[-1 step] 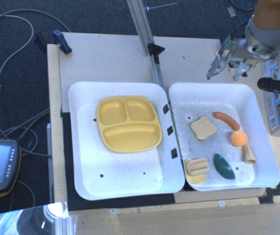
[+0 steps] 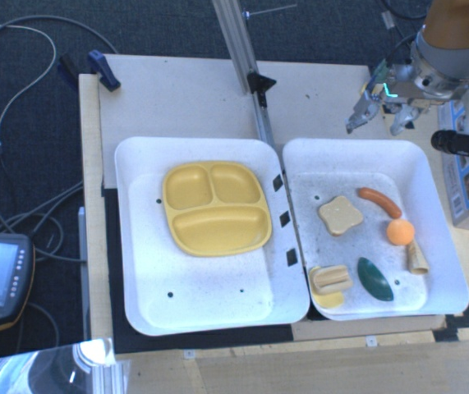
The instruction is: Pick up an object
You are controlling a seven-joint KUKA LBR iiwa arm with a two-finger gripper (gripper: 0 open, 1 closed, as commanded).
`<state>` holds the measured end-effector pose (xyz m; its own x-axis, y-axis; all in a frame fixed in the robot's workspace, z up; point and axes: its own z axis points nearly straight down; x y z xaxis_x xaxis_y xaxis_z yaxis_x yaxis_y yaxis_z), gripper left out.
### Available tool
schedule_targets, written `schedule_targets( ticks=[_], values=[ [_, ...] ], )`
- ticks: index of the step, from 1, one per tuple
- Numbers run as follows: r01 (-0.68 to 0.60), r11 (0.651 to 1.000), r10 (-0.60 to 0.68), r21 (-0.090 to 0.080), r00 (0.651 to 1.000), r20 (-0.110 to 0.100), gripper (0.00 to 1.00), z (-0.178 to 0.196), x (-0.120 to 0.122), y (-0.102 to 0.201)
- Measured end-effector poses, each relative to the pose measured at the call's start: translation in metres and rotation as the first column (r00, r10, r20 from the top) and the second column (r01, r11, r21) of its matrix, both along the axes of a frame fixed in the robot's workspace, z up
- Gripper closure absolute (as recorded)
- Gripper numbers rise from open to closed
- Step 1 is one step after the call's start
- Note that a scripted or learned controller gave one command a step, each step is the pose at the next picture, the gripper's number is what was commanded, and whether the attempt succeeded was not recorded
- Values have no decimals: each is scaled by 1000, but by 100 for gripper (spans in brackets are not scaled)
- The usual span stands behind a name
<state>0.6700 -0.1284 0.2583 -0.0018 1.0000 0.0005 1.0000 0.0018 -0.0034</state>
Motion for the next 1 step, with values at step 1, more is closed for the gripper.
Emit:
schedule_targets(
  ticks=[1],
  values=[
    [-1,1000,1,0,1000,-3,0,-43,5,3]
  ],
)
